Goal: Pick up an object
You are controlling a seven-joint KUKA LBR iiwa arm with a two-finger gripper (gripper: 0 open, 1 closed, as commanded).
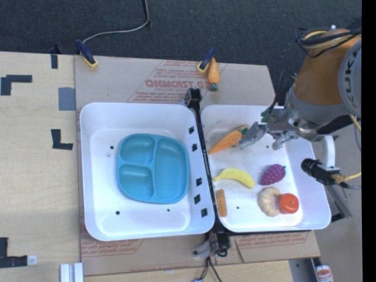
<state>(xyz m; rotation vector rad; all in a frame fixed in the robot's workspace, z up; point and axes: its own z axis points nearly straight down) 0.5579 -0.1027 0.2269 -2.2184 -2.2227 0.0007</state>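
On my feed the only writing I can read is red print on the cardboard sheet point(170, 87) under the bins: it looks like "CHEMCAST", though the slant and the blur make the last letters uncertain. The cardboard lies flat on the pale wood-grain tabletop point(35, 175), which carries a few dark tape marks on its left side.

The left bin point(94, 216) is shallow, glossy white plastic with rounded corners. A light blue divided plate point(153, 168), smooth and with three compartments, sits in its middle.

The right bin point(311, 219), of the same make, holds the toy food. An orange carrot point(226, 141), tapered and matte, lies tilted near the far-left corner. A curved yellow banana point(235, 177) lies near the bin's middle. A bumpy purple bunch of grapes point(272, 173) sits right of the banana, and nearer to me are a tan, ridged croissant point(269, 201) and a shiny red-orange tomato point(288, 202), touching each other. A slim brownish stick point(221, 201), perhaps a sausage, lies along the left wall at the near end.

The arm point(320, 81) comes in from the right, grey with its orange band. The hand point(254, 133) is low over the far part of the right bin, its grey metal tip just beside the carrot's thick end. I cannot tell from here whether it is parted or closed, and I see nothing gripped in it.

A second small carrot point(213, 74) lies on the cardboard beyond the bins, by a yellow-and-blue clamp point(205, 62).
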